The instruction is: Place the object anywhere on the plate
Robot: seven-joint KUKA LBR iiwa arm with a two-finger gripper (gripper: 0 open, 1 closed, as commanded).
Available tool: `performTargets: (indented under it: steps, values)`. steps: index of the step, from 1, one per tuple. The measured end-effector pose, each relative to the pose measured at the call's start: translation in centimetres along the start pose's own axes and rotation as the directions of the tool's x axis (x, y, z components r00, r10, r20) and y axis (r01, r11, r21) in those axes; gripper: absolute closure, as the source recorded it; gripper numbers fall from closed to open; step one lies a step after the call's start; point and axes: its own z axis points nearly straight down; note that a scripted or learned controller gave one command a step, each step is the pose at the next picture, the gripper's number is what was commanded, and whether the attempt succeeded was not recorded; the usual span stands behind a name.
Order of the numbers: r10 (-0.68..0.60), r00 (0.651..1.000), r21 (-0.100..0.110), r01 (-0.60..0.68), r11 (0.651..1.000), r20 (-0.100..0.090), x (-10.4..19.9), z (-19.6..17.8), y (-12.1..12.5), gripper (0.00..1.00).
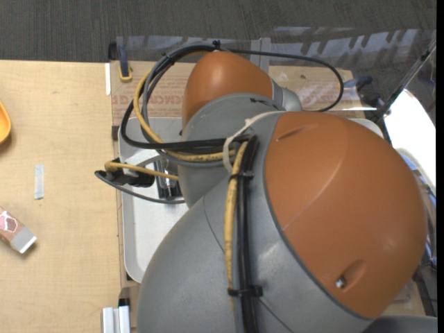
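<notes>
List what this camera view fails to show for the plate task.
- Plate and object: neither can be picked out; the arm covers most of the white bin.
- Gripper: its fingers cannot be made out behind the arm and the cables.
- Orange item: cut off by the left edge.
- Small wrapped item: too small to identify.

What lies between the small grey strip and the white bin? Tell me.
Bare wooden benchtop, seen in the camera view, between the strip and the bin.
</notes>
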Motion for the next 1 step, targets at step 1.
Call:
performTargets:
  steps: [1]
  values:
    - [-0.003, 1.000, -0.001, 0.003, 1.000, 0.004, -4.59, 8.49, -0.95, 0.00]
